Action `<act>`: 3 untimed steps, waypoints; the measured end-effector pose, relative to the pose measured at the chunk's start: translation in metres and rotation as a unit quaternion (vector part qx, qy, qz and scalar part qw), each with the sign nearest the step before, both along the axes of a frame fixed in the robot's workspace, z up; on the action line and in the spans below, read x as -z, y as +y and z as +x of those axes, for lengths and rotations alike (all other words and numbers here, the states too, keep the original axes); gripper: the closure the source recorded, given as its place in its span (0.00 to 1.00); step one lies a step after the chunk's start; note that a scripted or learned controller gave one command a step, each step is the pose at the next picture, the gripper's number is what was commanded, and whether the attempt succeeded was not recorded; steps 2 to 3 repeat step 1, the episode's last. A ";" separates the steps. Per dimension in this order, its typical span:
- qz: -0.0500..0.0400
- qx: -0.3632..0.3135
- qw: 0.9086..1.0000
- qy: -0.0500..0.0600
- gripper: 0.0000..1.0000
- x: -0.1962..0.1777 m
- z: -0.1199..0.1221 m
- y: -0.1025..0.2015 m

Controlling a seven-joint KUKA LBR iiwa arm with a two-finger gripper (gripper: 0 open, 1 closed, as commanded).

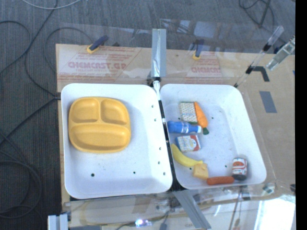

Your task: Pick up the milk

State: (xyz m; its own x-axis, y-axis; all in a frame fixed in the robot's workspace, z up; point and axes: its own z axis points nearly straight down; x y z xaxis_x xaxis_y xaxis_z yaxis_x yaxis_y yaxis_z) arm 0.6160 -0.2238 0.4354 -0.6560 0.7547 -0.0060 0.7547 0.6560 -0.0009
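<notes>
Two bins side by side on the counter (268, 71).
Left bin (139, 171) holds a divided plate (99, 124); right bin (240, 114) holds milk carton (188, 143) between bottle (183, 127) and banana (184, 158), can (239, 168) at its near right corner.

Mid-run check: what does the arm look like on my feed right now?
At the upper right edge, the gripper looks pale grey and slim, with a thin light rod leading to a small black piece. Markings and cables are too small to tell.
</notes>
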 end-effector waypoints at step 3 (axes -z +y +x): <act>0.001 -0.073 0.997 0.001 1.00 0.102 -0.059 0.000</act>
